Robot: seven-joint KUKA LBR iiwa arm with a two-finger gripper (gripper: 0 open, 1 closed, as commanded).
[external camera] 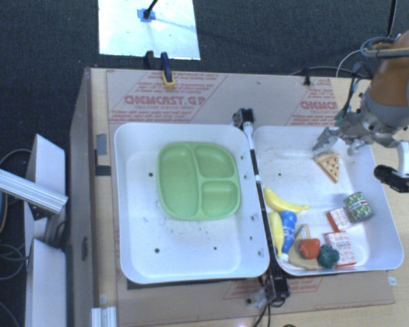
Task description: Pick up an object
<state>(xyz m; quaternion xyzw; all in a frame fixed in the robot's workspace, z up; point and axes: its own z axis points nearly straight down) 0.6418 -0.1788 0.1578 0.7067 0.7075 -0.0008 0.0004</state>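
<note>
One broccoli floret (pixel 328 255), two bananas (pixel 283 201), one pizza slice (pixel 328 165), tool (pixel 341 139) above

Green divided plate (pixel 197 181) in left white bin (pixel 140 251); clamps (pixel 165 70) behind.

Single fixed camera, mounted above my bench (pixel 191 90), looking down at slant. Far enough back to take in both white bins: left bin (pixel 133 182) centre frame, right bin (pixel 378 203) toward right edge. Bench back edge sits upper frame, dark floor (pixel 34 46) beyond. My arm (pixel 395 80) enters at upper right of frame.
</note>
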